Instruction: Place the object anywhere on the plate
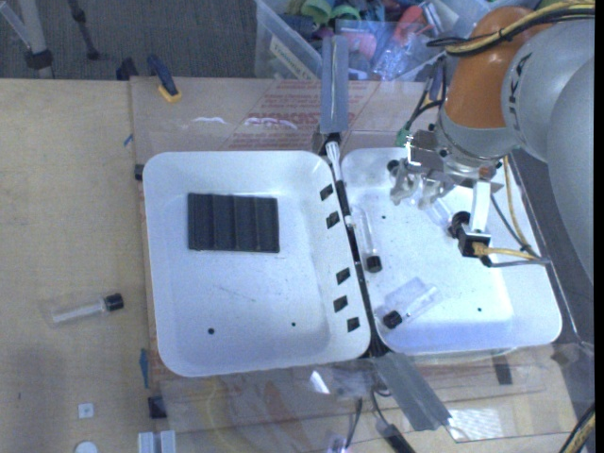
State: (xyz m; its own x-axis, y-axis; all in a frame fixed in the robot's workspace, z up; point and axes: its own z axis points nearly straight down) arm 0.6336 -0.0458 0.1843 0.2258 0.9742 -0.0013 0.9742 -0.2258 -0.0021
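Arm came in from the right, tool (420, 185) over the back of the right bin (528, 319), just above its floor. Fingers looked slightly parted with nothing between them, though glare on the white floor made that hard to read.

Task things: dark ribbed plate (233, 223) lay flat in the left bin (170, 338), toward its back left. Likely objects were clear vials with black caps, all in the right bin: one vial (364, 242) lay along the divider (347, 253) just inside the right bin, cap toward the front; a second vial (408, 302) lay at a slant near the bin's front left. Both well apart from the tool and from the plate.

In the way: the divider with its black clips sat between the vials and the plate. A grey upright bar (332, 92) stood at the divider's back end, near the tool.

Around: a third vial (83, 307) lay on the worktop (66, 206) left of the bins. A clear tub of coloured toys (377, 17) sat behind the bins.
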